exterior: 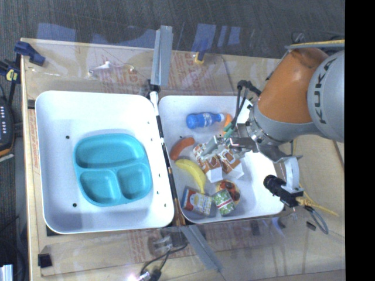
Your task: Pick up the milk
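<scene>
Camera view puts the claw (225, 140) low in the right bin (258, 206), just above the banana (192, 173); whether it is apart or together, I cannot tell. Beside the banana stands the milk (214, 168), apparently ungrasped. Lifting remains.

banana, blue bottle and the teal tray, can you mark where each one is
banana (192, 172), camera view, right bin: middle of its yellow curve.
blue bottle (202, 120), camera view, right bin: middle of its blue body.
teal tray (112, 168), camera view, left bin: the ridge between its compartments.
</scene>
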You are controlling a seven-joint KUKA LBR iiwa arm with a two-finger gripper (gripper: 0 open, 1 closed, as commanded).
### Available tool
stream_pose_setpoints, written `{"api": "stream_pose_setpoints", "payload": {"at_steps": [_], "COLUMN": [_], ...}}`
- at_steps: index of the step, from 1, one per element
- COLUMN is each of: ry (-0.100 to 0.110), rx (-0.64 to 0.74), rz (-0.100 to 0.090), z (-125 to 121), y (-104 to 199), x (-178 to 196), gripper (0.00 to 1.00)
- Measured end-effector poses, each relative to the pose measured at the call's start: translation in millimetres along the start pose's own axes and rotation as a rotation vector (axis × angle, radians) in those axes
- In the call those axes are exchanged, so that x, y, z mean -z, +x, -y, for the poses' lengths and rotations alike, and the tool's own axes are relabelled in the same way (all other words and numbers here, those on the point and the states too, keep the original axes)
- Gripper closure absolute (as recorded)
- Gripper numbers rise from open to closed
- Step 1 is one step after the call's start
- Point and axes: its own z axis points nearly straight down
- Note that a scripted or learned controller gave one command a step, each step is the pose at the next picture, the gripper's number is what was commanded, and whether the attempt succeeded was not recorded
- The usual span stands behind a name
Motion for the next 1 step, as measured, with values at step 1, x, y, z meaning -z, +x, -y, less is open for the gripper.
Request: {"api": "stream_pose_setpoints", "payload": {"at_steps": [1], "ry": [-0.016], "rx": [-0.111], "rz": [0.005], "z": [-20.9], "y": [-72.8], "x": [-121.1], "gripper": [0.00]}}
